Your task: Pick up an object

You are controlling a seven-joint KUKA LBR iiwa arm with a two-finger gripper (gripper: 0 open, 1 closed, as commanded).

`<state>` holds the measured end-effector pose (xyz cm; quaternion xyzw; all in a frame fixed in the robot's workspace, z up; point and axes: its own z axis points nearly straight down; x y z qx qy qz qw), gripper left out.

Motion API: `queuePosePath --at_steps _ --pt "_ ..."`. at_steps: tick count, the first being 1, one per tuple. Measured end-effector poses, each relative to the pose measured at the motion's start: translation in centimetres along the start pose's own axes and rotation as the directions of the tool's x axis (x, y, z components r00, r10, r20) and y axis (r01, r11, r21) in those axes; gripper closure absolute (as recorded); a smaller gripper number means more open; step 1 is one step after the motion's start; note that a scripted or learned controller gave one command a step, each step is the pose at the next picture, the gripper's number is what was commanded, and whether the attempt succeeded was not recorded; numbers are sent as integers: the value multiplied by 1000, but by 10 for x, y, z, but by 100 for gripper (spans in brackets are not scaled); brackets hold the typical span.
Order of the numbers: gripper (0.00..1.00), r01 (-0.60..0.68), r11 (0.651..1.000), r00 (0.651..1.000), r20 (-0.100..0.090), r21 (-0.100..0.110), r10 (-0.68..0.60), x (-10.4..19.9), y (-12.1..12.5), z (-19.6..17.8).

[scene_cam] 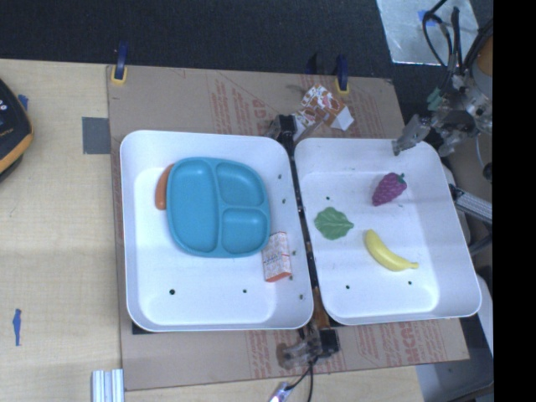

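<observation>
1. Reaching in from the right, the arm sits at the upper right of the scene, with the tool [408,137] at the far right corner of the right bin [452,287], above its rim; the wrist parts and cables behind it are blurred.
2. Whether the tool is wide or narrow cannot be told, as its tip is small and indistinct; nothing shows between its tips.
3. The right bin holds three things, each lying apart from the others on the white floor: a purple grape bunch [389,188] nearest the tool, a green leaf [333,224] toward the bin's left side, and a yellow banana [389,252] nearer the front.
4. The grape bunch is knobbly with a short dark stem at its upper right end; the banana is curved with a darker tip pointing right; the leaf is flat with a ragged edge.
5. The left bin [142,308] holds a blue divided plate [219,207] with three compartments, lying over an orange object [161,188] of which a narrow strip shows at the plate's left edge.
6. A small printed carton [276,257] lies just beside the plate's lower right corner, near the bin's right wall.
7. Both bins rest on a brown cardboard sheet [209,99] on the table [50,249].
</observation>
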<state>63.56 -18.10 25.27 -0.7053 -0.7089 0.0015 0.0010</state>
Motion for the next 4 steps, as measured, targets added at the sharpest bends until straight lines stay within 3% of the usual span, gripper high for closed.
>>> queuePosePath --at_steps 1,2,3,4 --pt "0 0 1000 1000 0 2 0 -2 -10 161" --pt "0 1 1000 1000 0 1 -1 7 -94 161" --pt "100 5 1000 1000 1 3 -5 6 -94 151" --pt "100 1 1000 1000 -2 -1 -1 142 -54 61"
